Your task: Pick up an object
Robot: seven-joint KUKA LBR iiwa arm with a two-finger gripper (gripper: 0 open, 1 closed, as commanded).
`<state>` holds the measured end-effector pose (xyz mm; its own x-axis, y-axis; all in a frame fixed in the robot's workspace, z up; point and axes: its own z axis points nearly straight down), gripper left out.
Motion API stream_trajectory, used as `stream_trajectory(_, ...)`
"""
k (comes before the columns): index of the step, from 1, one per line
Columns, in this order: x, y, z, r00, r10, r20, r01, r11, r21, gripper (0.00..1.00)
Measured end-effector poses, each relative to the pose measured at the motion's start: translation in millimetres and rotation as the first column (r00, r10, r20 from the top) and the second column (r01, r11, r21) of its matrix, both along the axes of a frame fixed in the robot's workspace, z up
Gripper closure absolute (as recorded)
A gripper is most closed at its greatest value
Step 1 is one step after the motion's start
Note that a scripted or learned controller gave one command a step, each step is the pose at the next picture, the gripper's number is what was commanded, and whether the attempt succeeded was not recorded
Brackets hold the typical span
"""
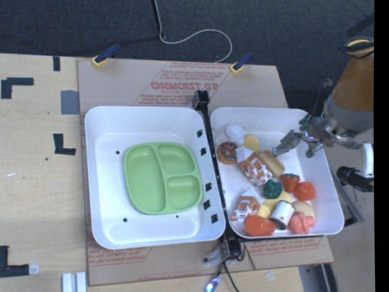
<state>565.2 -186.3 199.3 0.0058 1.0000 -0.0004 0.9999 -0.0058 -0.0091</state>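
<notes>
While the gripper [298, 142] hangs above the upper right part of the right bin [292, 113], the step in hand is judged to be the approach, with nothing yet grasped. The fingers [285, 145] are seen spread apart, with nothing between them, one reaching down-left toward the toys and the other shorter one pointing down by the bin's right side. The things to be picked are heaped in the right bin: a chocolate doughnut [227, 152] by the divider, a white piece [234, 131] and a yellow piece [251, 142] near the top, an orange-and-white packet [256, 168] in the middle, a red tomato-like toy [304, 191] and a tin can [281, 213] lower down. The left bin [103, 163] carries a green divided plate [163, 177] (no part of the pick, it would seem). For the next move, a descent onto one piece standing free of its neighbours is called for, then a closing of the fingers; the crowding is judged likely to spoil a careless grip.
</notes>
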Motion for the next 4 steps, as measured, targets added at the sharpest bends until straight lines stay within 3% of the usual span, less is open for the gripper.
stream_trajectory(1, -68, 45, -111, 1.000, 0.006, -0.003, -0.006, 1.000, 0.005, 0.00)
stream_trajectory(2, -64, 43, -96, 1.000, 0.007, 0.005, -0.007, 1.000, 0.003, 1.00)
stream_trajectory(3, -80, 117, 37, 1.000, 0.016, 0.019, -0.016, 1.000, 0.003, 1.00)
stream_trajectory(4, -65, 200, 54, 1.000, 0.017, 0.010, -0.017, 1.000, 0.003, 1.00)
